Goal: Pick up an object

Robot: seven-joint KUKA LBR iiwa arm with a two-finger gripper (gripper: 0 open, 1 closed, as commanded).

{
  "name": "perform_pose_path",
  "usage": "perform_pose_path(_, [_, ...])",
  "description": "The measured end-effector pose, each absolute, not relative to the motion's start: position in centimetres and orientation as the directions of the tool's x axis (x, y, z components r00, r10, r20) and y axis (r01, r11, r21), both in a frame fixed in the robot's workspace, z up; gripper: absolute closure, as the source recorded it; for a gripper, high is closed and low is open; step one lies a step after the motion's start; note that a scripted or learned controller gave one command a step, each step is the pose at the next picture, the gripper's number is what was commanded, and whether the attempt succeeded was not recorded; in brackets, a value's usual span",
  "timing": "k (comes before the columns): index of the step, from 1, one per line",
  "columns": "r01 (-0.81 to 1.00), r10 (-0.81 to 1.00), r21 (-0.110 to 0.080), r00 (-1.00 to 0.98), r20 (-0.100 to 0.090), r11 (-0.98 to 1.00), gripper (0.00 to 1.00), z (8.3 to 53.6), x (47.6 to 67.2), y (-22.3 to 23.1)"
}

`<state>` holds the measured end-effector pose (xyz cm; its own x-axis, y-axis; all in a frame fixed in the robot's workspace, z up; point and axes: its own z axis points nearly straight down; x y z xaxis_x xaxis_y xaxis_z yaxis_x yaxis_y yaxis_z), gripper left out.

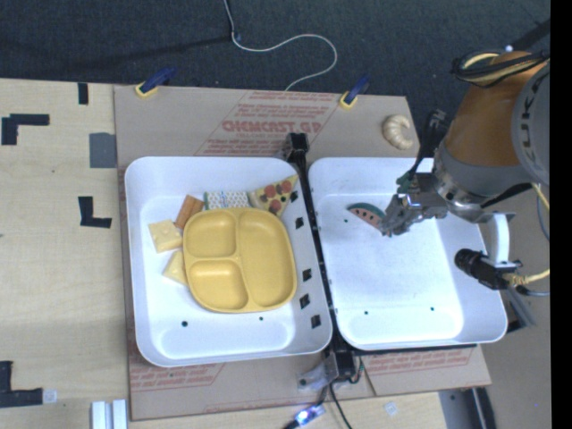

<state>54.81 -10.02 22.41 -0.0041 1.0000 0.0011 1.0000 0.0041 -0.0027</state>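
- Your gripper (391, 224) is down in the right bin (402, 315), in its far half, just right of a watermelon-slice toy (364, 213); you cannot tell here whether it is open or closed, nor whether it touches the slice.
- The watermelon-slice toy, green-rimmed with a red face, lies on the floor of the right bin, toward the far left part.
- Above the gripper you see the arm's orange band (487, 123) and grey wrist, coming in from the right over the bin's right rim.
- Left of that, across the black divider (308, 239) between the bins, sits the left bin (147, 329).
- In the left bin a yellow three-compartment plate (239, 259) rests near the middle.
- Tucked at the plate's far and left edges you have several small toy foods: a pizza-slice piece (279, 194) at the far right, a brown piece (188, 211), and pale crackers (165, 236) on the left.
- Beyond the right bin, on the cardboard sheet (259, 123) that covers the bench, lies a small beige lump (400, 130).
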Motion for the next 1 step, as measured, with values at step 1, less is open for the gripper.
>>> perform_pose_path(1, [1.000,1.000,-0.003,-0.006,0.003,0.006,1.00,23.00,53.43,-4.96])
